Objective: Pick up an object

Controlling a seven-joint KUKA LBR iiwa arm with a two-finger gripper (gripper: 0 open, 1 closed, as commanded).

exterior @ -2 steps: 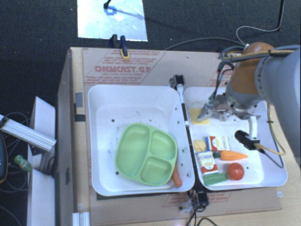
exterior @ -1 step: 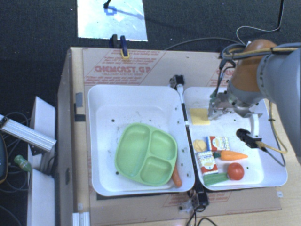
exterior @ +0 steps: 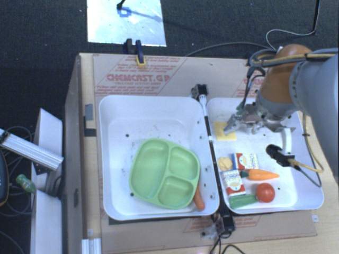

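Yellow cheese slice (exterior: 225, 131) lies flat near the top left of the right bin (exterior: 304, 194), gripper (exterior: 234, 122) right over its upper edge, finger state unreadable, with carrot (exterior: 261, 175), tomato (exterior: 266, 193) and small cartons (exterior: 245, 160) nearer, green plate (exterior: 165, 172) in left bin (exterior: 114, 142).

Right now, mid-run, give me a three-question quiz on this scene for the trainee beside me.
1. True or false: the green tray lies in the left bin.
2. What lies nearest the gripper? A) yellow slice B) tomato C) carrot
3. Fill in: the sausage lies against the tray's ____ corner.

Key: 1 true; 2 A; 3 lower right, near the wall between the bins.
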